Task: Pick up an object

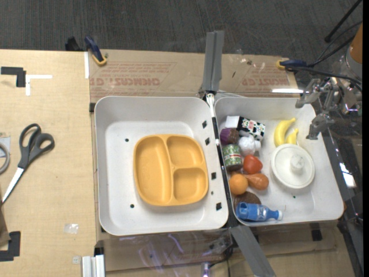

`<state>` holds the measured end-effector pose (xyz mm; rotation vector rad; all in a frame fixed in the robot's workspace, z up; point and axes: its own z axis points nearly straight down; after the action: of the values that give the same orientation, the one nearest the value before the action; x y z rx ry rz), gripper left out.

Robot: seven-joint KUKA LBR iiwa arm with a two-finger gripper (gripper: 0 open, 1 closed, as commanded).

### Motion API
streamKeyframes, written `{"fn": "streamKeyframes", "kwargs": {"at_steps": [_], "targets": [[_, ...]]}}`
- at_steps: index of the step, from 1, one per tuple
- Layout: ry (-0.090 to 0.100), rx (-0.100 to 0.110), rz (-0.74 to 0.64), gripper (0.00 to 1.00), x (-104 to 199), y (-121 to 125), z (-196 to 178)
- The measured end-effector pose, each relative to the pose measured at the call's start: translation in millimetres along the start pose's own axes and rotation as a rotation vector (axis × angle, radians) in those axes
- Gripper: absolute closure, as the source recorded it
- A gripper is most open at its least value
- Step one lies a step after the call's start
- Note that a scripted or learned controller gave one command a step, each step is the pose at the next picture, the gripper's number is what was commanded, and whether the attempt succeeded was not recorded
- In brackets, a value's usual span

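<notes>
My gripper (318,115) hangs at the far right rim of the right bin (328,203), above its back corner, with nothing between its metal fingers (314,128), which point down and stand a little apart, a narrow gap as far as I can judge at this slant. No object has been chosen yet, in my reading; the tool sits clear of the heap, likely so it can drop straight down on whichever item comes first.

Nearest my tool, just to its left and slightly toward the camera, lies a yellow banana (283,132), and just in front of that a round white lidded dish (294,166). Farther left, crowded against the wall the two bins share, are a black-and-white cow toy (252,128), a purple fruit (229,135), a small green can (232,156) whose label is too small to read, a red tomato (252,164) and an orange (238,184). A blue bottle (258,213) lies on its side along the near wall. The crowding leaves open floor around the banana and the dish, which I judge the easier picks.

Well away to my tool's left, the left bin (112,172) holds an orange divided plate (171,169). Behind both bins, cardboard (138,77) carries red printing seen upside down and mirrored; I cannot read it with confidence. Scissors (26,152) rest on the bench far left.
</notes>
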<state>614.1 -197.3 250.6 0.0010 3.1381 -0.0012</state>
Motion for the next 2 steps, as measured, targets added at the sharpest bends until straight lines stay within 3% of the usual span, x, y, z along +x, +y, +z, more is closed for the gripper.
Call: {"fn": "streamKeyframes", "kwargs": {"at_steps": [1, 2], "targets": [[-0.001, 0.000, 0.095, 0.00, -43, -23, 134], [-0.003, 0.000, 0.143, 0.00, -29, -4, 156]]}}
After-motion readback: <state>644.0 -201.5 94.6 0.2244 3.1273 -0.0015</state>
